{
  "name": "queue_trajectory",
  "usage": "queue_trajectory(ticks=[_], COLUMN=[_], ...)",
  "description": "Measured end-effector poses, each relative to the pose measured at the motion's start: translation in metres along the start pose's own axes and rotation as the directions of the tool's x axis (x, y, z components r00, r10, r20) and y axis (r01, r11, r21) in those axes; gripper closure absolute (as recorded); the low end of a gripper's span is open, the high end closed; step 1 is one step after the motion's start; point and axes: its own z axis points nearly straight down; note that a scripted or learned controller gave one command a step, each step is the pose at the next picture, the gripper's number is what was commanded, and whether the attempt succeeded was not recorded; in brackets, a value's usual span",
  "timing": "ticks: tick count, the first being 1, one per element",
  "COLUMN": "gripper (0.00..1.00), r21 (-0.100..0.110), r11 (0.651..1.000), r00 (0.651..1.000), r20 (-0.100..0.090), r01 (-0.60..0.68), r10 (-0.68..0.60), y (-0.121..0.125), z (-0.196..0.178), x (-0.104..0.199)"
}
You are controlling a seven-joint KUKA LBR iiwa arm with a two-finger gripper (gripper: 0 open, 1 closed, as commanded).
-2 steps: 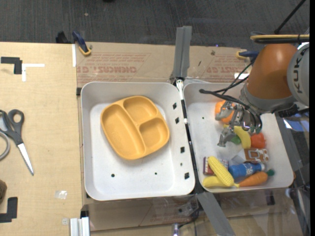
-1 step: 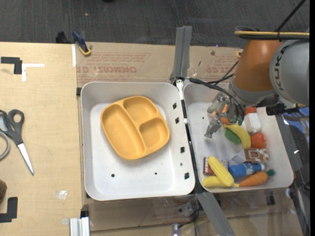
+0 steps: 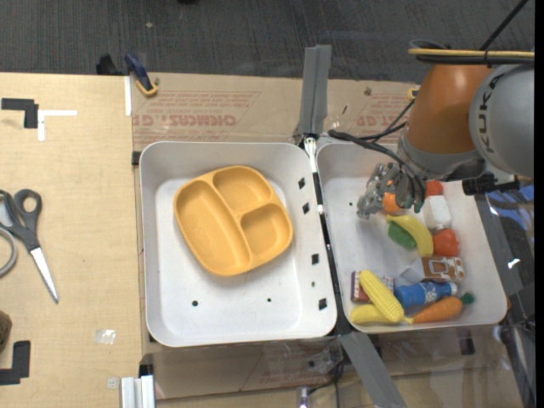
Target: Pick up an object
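My gripper (image 3: 392, 195) is low in the right bin (image 3: 344, 228), near its back, with the grey arm and its orange band (image 3: 450, 109) reaching in from the right. Its fingers stand apart, and a small orange piece (image 3: 392, 201) lies between them on the bin floor. Just in front lies a green and yellow banana (image 3: 413, 233), with a red tomato (image 3: 444, 243) and a white and red item (image 3: 437, 212) to the right. Along the front wall are a corn cob (image 3: 380, 295), a blue bottle (image 3: 422, 294), a carrot (image 3: 440, 309) and a brown carton (image 3: 444, 269).
The left bin (image 3: 161, 296) holds a yellow divided plate (image 3: 234, 219). A hinged divider (image 3: 313, 219) runs between the bins. Scissors (image 3: 31, 238) lie on the wooden bench at the far left. The left part of the right bin's floor is bare.
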Motion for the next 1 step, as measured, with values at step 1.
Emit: queue_trajectory(ticks=[1], gripper=[1.0], r21=[0.0], r11=[0.999], r00=[0.999], r20=[-0.009], r01=[-0.036], r10=[0.036], y=[0.0402], z=[-0.1305], x=[0.0145])
